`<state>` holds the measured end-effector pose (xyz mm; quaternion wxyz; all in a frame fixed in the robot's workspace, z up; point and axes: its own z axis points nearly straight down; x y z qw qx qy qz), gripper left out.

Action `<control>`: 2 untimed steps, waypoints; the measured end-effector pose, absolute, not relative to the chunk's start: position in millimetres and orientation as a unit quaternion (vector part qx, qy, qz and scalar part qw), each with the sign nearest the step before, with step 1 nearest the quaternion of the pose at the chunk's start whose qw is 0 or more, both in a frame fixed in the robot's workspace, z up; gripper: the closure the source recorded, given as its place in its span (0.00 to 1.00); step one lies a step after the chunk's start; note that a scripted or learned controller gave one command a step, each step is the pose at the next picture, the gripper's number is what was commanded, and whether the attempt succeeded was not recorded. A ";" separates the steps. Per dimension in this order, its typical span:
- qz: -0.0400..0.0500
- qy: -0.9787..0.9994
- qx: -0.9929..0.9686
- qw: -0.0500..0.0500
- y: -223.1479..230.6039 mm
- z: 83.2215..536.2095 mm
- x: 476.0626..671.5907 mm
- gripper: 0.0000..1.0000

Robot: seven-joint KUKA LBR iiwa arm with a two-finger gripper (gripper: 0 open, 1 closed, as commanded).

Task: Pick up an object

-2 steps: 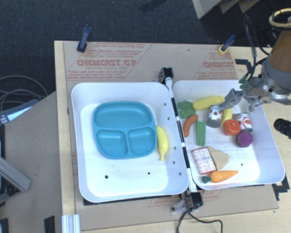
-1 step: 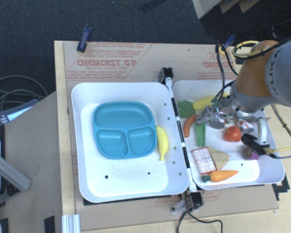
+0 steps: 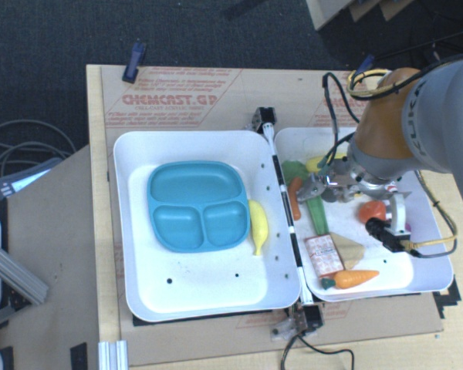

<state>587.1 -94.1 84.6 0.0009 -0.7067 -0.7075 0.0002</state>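
My gripper [image 3: 325, 189] hangs low over the left half of the right bin [image 3: 428, 280], under the grey wrist and orange band. Directly beneath and beside it lie a long green vegetable [image 3: 317, 216], a green piece [image 3: 293, 169] and a thin orange-red piece [image 3: 294, 196]. A red object [image 3: 373, 209] sits just right of the wrist, and a yellow piece [image 3: 315, 163] peeks out behind it. Nearer the front are a pink-and-white packet [image 3: 322, 254], a tan wedge [image 3: 354, 248] and an orange carrot [image 3: 356, 278]. Nothing shows between the gripper's tips.
The left bin [image 3: 139, 284] holds a blue divided plate [image 3: 198, 205] with a yellow banana [image 3: 258, 226] along its right side. A black clip [image 3: 264, 117] sits at the far end of the bins' shared rim. Black and yellow cables trail over the right bin's right side.
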 end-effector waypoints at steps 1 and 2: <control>-0.001 -0.707 -0.707 -0.001 -116.5 137.1 667.2 0.00; 0.001 -0.707 -0.707 0.001 -164.8 84.2 651.6 0.00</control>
